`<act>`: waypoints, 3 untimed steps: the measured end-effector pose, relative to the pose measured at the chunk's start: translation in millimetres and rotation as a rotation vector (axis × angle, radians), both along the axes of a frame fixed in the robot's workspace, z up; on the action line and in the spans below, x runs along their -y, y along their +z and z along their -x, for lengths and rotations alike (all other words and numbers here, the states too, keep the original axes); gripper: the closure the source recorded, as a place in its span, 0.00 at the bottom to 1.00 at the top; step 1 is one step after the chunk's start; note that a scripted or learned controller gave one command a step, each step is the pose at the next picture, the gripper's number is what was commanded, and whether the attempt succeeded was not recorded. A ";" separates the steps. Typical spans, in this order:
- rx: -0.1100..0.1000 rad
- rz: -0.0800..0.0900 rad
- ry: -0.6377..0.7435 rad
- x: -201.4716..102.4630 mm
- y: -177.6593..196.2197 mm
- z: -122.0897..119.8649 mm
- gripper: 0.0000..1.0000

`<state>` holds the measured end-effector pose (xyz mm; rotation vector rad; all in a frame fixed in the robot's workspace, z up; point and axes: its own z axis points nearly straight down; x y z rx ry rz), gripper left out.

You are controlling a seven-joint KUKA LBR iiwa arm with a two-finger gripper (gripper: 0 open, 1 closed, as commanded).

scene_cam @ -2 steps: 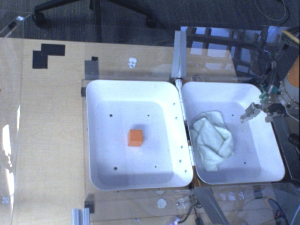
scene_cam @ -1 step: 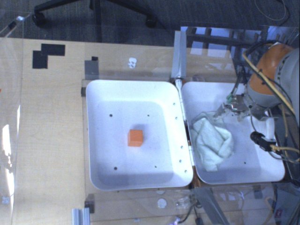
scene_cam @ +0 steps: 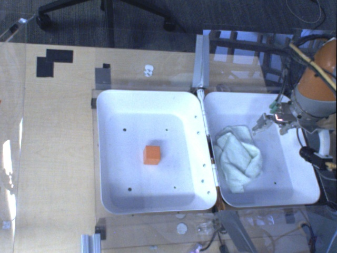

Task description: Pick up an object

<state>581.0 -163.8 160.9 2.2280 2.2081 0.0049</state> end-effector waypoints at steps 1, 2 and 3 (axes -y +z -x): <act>0.006 0.000 -0.085 24.0 -72.0 -8.7 0.00; 0.006 0.001 0.050 -16.3 -71.8 -34.5 0.00; 0.013 0.002 0.054 -17.2 -58.8 -37.1 1.00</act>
